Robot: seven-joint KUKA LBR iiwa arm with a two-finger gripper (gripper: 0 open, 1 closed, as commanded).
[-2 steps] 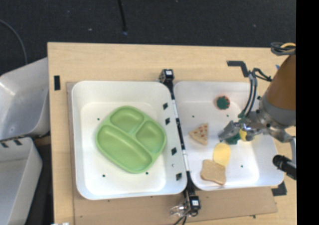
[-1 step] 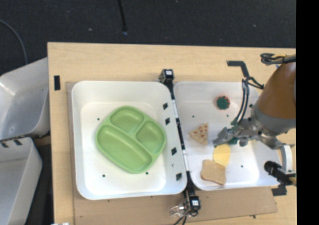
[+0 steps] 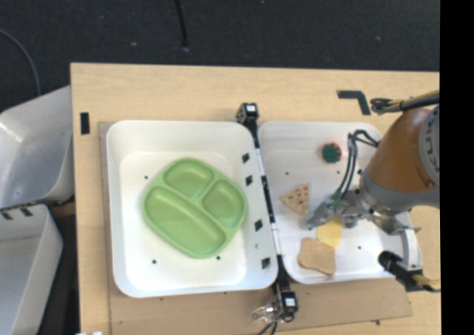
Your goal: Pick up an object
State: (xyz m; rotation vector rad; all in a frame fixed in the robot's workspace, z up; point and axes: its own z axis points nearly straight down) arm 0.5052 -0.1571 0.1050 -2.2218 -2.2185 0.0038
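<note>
You see a flat yellow wedge (image 3: 330,234) in the right bin (image 3: 296,137), beside tan toast (image 3: 318,257), a pizza slice (image 3: 297,198) and a dark green lump (image 3: 330,152). The end effector (image 3: 331,213) sits touching the wedge; its grip state can't be told. A green sectioned plate (image 3: 194,207) fills the left bin (image 3: 118,178) on the pale wooden worktop (image 3: 185,93).

Glossy green plastic plate (image 3: 194,207), smooth white bins (image 3: 118,267), pale wood bench (image 3: 185,93)

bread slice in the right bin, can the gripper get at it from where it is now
Probably yes. The bread slice lies flat with open floor around it, just below the gripper; only the yellow piece touches its upper edge.
</note>
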